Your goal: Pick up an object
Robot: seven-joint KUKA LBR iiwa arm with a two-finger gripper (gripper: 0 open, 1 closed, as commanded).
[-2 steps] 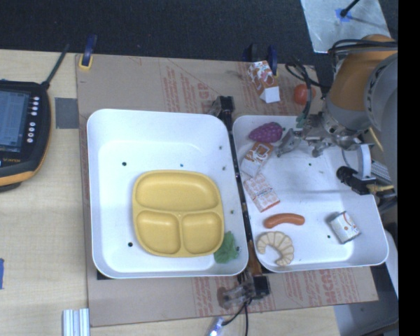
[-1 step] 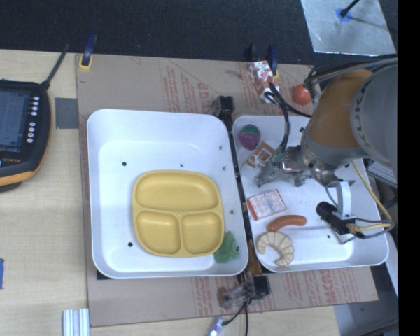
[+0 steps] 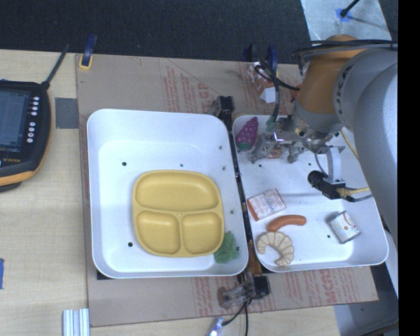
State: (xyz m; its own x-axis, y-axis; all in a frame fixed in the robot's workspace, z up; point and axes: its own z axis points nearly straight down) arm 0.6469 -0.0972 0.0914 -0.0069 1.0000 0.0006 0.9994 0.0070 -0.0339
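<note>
The arm hangs over the right bin at about 1 o'clock, and its bulk hides that bin's far corner. The left bin carries a yellow tray. Jaws sit beside the grapes; can't tell if they're released or clenched, too blurry. Risk imo: closing on the bin wall, or nudging the grapes away. Sausage lies at 6 o'clock.
</note>
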